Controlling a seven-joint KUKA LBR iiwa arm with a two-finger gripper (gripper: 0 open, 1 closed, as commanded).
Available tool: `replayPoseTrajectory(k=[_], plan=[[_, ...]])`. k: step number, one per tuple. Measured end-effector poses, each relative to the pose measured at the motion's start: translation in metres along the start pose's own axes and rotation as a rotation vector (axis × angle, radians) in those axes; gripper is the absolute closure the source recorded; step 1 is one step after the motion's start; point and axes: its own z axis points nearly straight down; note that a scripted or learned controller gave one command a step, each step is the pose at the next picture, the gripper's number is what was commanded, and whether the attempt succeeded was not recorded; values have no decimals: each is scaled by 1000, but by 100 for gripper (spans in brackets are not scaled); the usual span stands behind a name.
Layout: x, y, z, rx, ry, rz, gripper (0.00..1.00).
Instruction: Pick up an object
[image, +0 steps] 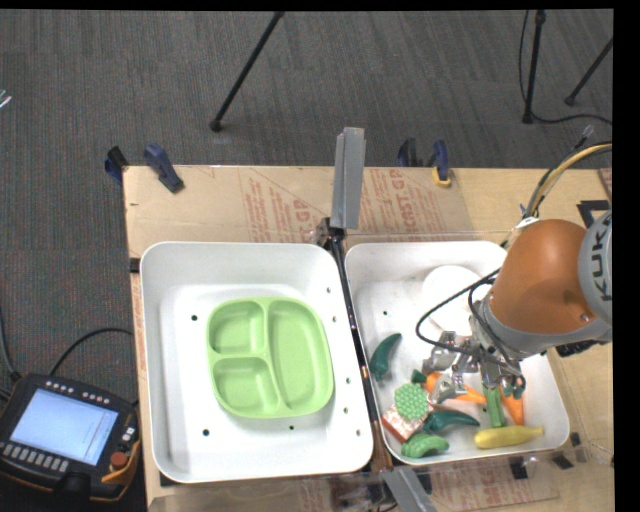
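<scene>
Two shallow white bins sat side by side on a cardboard-covered bench (260, 205); the left bin (160, 300) held a green divided plate (270, 357), lying flat near its middle with three compartments showing. The right bin (370, 265) held a heap of toy food gathered at its near side, and the arm (545, 285), its orange band uppermost, reached in from the right and leaned over that heap.

The gripper (470, 368) hung low over the pile, just above the orange pieces; its metal parts and cables crowded together there, and whether its fingers were spread or pressed together could not be told, nor could any object be seen between them.

Below and around it lay the candidates for picking: an orange carrot-like piece (512, 406) at the right of the heap, touching or nearly touching the gripper's gear; a yellow banana-shaped piece (508, 436) along the near wall; a dark green pepper-like piece (385, 355) lying apart to the left, tilted toward the bin's centre; a round light-green dotted piece (409, 401) beside a red-and-white item (400, 427); and a green pod-shaped piece (425, 446) at the near edge.

A white round dish (445, 285) rested at the far side of the right bin, partly hidden by the arm; a teach pendant (65, 432) with a lit screen lay on the floor at the near left.
</scene>
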Motion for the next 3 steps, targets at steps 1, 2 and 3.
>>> replayPoseTrajectory(k=[1, 2, 3], plan=[[34, -11, -88, 0, -5, 223, 100], [49, 31, -57, -1, 1, -67, 100], [49, 71, -100, 0, -3, -195, 100]])
